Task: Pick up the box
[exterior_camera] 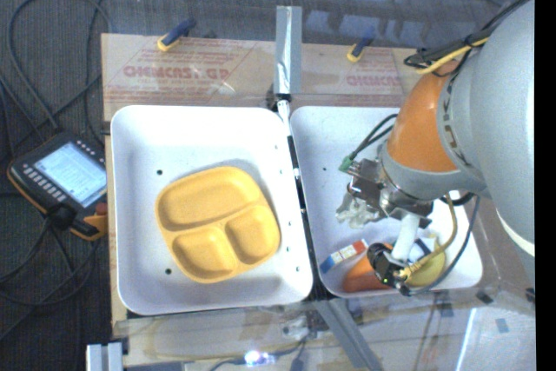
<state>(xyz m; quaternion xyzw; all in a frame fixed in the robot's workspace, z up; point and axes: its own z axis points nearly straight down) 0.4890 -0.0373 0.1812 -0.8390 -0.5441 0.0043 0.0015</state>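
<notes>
Here the claw (358,206), grip unreadable, hangs near the box (342,256); an orange object (359,278) lies just beside.

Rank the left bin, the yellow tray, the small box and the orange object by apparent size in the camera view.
Largest: left bin.
Next: yellow tray.
Last: small box and orange object look alike; the orange object is partly hidden, so I won't rank them.

A divided tray (219,223) lies in the left bin (139,135), the box (343,256) in the right bin (330,143), front left
</notes>
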